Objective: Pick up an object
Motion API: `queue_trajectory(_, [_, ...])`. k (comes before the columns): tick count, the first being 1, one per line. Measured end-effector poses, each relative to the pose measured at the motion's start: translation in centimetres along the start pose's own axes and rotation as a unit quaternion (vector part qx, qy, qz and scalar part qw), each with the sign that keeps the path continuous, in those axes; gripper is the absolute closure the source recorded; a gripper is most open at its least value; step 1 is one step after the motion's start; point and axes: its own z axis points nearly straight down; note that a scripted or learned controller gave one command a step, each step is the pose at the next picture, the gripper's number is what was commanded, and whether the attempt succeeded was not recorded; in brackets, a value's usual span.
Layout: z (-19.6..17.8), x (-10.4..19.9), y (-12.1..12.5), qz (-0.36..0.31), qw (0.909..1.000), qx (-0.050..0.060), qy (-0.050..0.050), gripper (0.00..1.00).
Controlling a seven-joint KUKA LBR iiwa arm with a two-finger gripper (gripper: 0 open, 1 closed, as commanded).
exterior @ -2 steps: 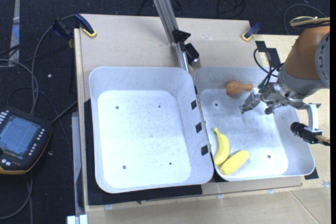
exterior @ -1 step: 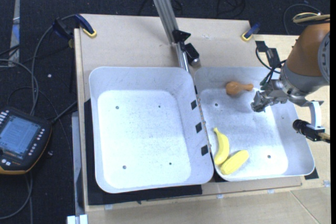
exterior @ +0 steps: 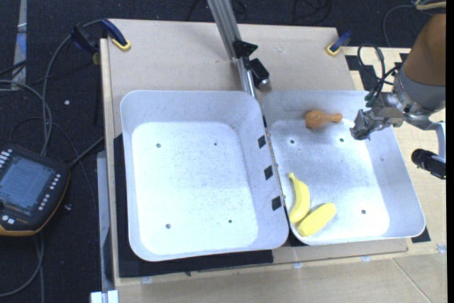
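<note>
Orange drumstick (exterior: 321, 118) — gripper (exterior: 360, 130) near

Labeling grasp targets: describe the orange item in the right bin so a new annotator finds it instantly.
Start at the right bin, the one nearer the arm. Near its far edge lies a drumstick, just left of the end effector. It is orange-brown with a round head and thin handle, unlike the banana and yellow piece at the near edge.

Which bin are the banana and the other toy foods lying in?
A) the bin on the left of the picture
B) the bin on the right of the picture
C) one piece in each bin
B: the banana, the yellow piece beside it and the orange drumstick-shaped toy all lie in the right bin, where the gripper hangs.
</note>
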Motion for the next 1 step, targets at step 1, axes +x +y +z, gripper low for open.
queue_trajectory(1, [-5.63, 0.49, 0.95, 0.0, 1.0, 0.0, 0.0, 1.0])
